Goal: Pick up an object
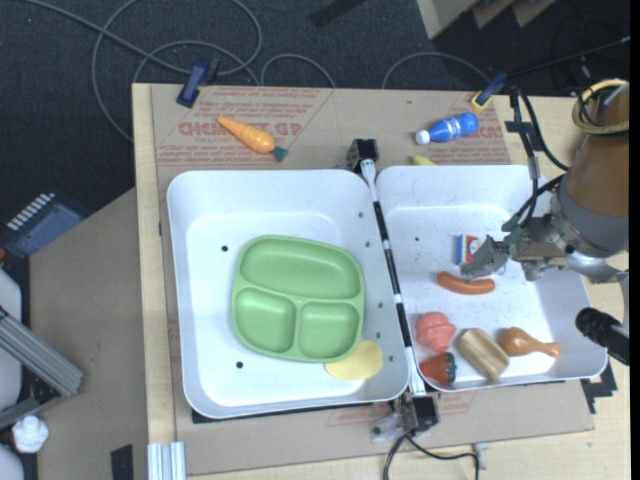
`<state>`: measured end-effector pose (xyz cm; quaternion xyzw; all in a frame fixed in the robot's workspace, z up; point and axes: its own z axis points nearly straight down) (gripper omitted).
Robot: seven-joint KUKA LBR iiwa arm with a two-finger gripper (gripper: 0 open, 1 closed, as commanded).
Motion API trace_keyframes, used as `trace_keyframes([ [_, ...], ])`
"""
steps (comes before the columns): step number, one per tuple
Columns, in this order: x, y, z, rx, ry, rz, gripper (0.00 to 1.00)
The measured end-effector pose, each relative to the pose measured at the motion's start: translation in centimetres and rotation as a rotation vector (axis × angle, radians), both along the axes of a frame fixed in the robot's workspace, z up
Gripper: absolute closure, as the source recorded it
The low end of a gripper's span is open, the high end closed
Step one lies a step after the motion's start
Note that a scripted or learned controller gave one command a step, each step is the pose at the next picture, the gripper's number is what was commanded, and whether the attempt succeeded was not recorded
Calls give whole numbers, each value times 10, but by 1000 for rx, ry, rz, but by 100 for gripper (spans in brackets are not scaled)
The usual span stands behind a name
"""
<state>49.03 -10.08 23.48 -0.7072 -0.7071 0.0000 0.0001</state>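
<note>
The gripper (488,258) hangs low in the right bin (430,193), just above the toy hot dog (466,284) and beside a small red, white and blue carton (466,247); whether the jaws are apart or together cannot be told. Nearer the front wall lie a pink toy (434,329), a strawberry (439,368), a bread roll (482,353) and a chicken drumstick (526,343). The left bin (200,208) holds a green divided plate (297,297) with a pale yellow piece (354,362) at its corner. On the table (330,108) behind lie a carrot (248,134) and a blue bottle (449,129).

Blue-red item (466,247) part-hidden behind gripper (487,259)
</note>
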Motion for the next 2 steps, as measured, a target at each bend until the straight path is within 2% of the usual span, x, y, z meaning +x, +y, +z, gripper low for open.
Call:
trace_keyframes([
  [1, 67, -40, -84, -1, 0, -1, 0],
  [2, 83, -29, -146, -3, -6, -1, 0],
])
